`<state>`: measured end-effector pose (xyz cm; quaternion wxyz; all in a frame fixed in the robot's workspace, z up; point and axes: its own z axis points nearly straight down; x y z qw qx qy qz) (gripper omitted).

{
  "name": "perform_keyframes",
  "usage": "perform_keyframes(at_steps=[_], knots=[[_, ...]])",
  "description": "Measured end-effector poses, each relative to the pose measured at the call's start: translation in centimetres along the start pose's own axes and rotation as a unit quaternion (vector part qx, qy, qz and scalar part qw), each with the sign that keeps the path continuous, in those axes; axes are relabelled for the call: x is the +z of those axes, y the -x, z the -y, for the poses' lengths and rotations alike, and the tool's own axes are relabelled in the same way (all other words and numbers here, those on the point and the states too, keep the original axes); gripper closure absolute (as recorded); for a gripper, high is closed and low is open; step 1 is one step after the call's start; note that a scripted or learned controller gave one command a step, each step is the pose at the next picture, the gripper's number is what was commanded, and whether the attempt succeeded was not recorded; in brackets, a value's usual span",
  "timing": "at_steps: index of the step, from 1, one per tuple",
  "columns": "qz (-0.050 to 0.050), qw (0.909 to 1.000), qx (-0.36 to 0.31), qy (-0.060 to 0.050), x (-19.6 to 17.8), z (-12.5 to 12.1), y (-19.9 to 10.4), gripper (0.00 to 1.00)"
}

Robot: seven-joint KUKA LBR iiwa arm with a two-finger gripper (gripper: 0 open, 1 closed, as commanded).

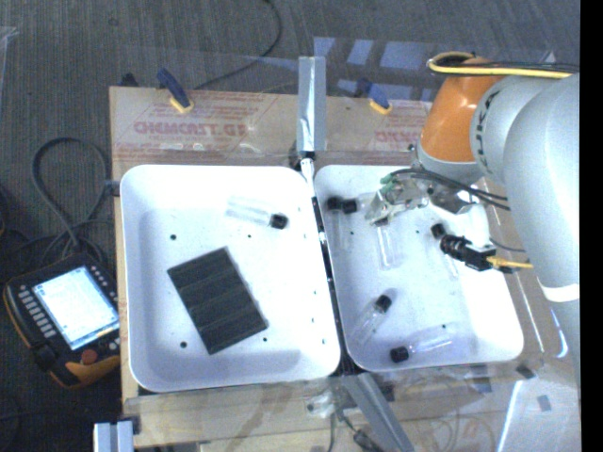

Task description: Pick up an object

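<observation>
clear vials (pixel 387 246) faint in right bin (pixel 499 347) | pincer (pixel 391 199) blurred, grip state cannot be told

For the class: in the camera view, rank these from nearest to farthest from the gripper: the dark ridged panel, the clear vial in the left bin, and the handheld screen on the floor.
Measured from the gripper over the right bin:
1. Clear vial, left bin, upper part.
2. Dark ridged panel, left bin, lower middle.
3. Handheld screen, floor, far left.

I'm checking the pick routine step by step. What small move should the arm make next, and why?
Probably lower the gripper straight down onto the clear vial lying just below it in the right bin. The vial lies apart from the other vials, so it looks like the nearest uncluttered pick.
</observation>
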<state>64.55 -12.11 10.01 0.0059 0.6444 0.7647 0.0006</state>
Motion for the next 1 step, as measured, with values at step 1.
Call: perform_keyframes(at_steps=[1], knots=[[-0.003,0.9975,0.071,-0.005,-8.97,-2.75,-1.92,1.0]])
